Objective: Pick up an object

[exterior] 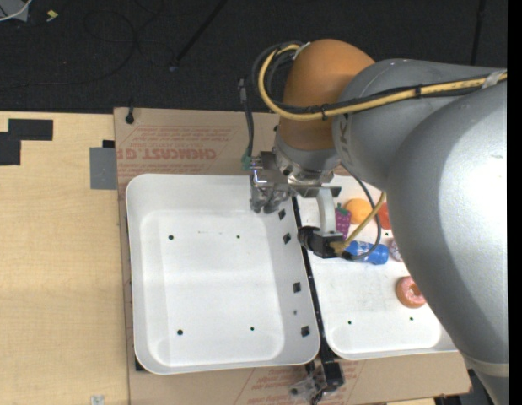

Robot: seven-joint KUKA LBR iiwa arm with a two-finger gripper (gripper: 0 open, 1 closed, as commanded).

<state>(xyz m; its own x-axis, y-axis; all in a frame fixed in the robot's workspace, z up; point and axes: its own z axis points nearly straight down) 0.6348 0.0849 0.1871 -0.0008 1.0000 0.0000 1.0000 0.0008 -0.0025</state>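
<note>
The grey arm (438,192) is nearest the camera and covers much of the right bin (387,332). Its orange band (324,74) sits above the wrist, and the gripper (269,194) hangs over the far right corner of the left bin (210,277) — I cannot tell how it stands, and nothing is seen held in it. The objects lie in the right bin, beside the arm: an orange ball (359,209), a blue object (368,254), a purple piece (342,221) and a pink ring (409,291). Both bins rest on the table (50,268).
</note>
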